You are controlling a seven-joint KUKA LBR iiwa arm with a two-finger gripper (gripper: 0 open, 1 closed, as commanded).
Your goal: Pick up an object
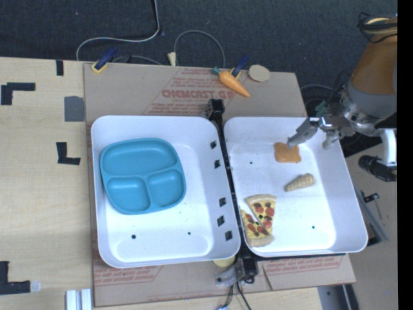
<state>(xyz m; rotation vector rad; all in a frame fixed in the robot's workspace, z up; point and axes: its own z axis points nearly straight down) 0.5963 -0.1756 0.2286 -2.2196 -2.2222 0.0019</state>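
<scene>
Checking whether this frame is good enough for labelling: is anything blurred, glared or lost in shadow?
Camera view: light is even and soft, the white bins bright but not blown out; the pizza slice, orange piece and blue divided plate read sharply, with faint shadows; the gripper looks slightly soft; the dark floor at the top loses detail.

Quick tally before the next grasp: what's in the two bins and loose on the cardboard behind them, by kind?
Blue divided plate, left bin: 1
Orange food piece, right bin: 1
Beige cone-shaped piece, right bin: 1
Pizza slice, right bin: 1
Toy carrot, on the cardboard: 1
Tan round disc, on the cardboard: 1
Total: 6
</scene>
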